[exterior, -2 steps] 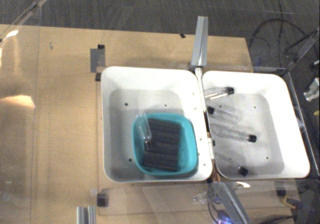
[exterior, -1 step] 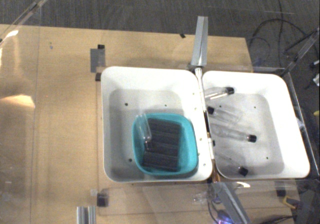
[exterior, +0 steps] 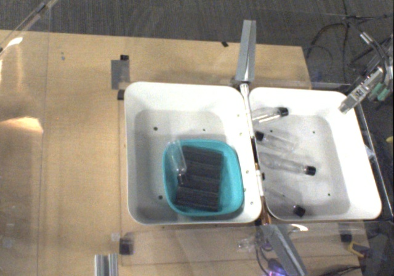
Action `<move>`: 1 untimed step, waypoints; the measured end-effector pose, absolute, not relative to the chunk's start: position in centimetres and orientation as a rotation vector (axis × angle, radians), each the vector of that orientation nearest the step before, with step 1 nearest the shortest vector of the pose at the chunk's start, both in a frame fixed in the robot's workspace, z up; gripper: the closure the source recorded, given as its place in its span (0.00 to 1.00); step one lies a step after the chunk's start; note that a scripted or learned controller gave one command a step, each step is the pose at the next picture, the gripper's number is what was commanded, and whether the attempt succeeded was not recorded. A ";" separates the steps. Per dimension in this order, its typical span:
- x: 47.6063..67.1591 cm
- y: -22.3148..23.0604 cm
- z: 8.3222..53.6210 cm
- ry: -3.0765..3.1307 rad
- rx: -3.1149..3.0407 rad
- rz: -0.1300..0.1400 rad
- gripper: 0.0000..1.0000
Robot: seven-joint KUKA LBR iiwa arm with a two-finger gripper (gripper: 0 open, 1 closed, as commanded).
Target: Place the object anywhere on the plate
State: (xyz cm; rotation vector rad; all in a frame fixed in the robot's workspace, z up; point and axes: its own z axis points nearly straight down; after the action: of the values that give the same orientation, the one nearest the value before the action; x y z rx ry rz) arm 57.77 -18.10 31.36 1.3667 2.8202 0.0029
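- Camera view: two shallow white bins sit side by side on the pale wooden table (exterior: 68,164).
- The left white bin (exterior: 138,145) holds a square turquoise plastic plate (exterior: 232,173) with dark ribbed blocks (exterior: 200,177) lying in it.
- A clear plastic tube (exterior: 177,159) rests on the turquoise plate's left part, partly over the dark blocks, roughly lengthwise up and down the view; it is see-through and slim.
- The right white bin (exterior: 345,164) holds several more clear tubes with black caps (exterior: 283,164), scattered apart from each other.
- The end effector (exterior: 360,93) hangs at the right bin's upper right corner, above the rim; how far it is open cannot be told, and nothing is seen in its grasp.
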 end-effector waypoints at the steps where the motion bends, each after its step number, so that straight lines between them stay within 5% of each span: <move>1: 62.2 -20.5 21.7 2.894 1.204 0.002 1.00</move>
State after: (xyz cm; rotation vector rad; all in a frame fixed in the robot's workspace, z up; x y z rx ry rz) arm 62.20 -20.49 21.72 1.2040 2.8938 0.0023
